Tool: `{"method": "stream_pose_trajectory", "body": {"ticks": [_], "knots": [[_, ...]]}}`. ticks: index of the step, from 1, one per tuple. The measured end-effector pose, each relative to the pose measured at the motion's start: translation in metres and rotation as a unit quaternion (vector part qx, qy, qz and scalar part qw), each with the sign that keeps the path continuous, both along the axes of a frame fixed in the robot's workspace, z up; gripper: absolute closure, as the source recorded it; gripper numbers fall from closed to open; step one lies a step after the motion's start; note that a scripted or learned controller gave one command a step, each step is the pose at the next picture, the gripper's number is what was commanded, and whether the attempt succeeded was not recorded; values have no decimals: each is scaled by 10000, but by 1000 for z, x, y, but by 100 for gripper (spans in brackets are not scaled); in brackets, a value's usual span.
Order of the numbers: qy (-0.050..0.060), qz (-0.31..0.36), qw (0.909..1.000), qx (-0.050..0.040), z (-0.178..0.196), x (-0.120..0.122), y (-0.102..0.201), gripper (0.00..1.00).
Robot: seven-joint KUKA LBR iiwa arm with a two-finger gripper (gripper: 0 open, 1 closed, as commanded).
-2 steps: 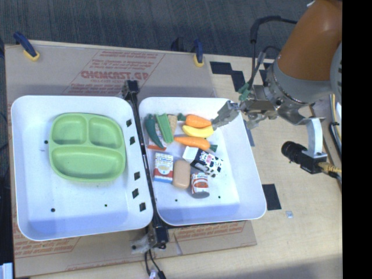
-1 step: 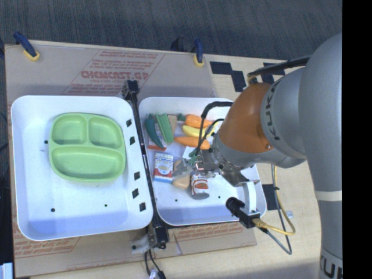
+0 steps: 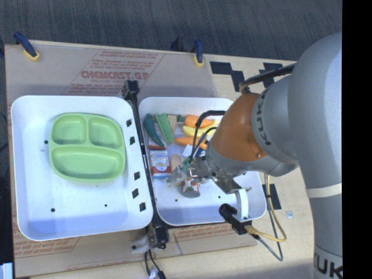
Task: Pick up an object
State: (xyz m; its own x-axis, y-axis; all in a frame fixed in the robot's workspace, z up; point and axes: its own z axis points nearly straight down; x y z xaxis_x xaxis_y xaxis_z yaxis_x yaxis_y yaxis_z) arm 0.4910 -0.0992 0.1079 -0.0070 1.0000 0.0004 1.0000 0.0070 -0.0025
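Gripper [image 3: 189, 178] sat low in the right bin [image 3: 174, 214], at centre of the frame, its tip down among a cluster of small items; whether it was spread or pinching anything could not be told, the wrist and clutter hiding it. Grey arm [image 3: 302, 127] with orange band [image 3: 238, 129] came in from the right edge and covered much of that bin's right half. Small packet with red print [image 3: 160, 163] lay just left of the gripper, long axis running top to bottom of frame. Green pieces [image 3: 158, 128] lay in the bin's upper left, long axes slanting from upper left to lower right. Orange and yellow pieces [image 3: 190, 122] lay beside them, partly under the arm. Left bin [image 3: 29, 214] held a green divided plate [image 3: 87, 147] in its upper half, the large compartment toward the bottom of frame.
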Motion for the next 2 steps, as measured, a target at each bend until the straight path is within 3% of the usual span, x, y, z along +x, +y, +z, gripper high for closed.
{"method": "stream_pose_trajectory", "body": {"ticks": [1,2], "knots": [[-2,17,10000,-19,10,1,-2,100],[-20,-5,10000,0,102,-13,34,100]]}}
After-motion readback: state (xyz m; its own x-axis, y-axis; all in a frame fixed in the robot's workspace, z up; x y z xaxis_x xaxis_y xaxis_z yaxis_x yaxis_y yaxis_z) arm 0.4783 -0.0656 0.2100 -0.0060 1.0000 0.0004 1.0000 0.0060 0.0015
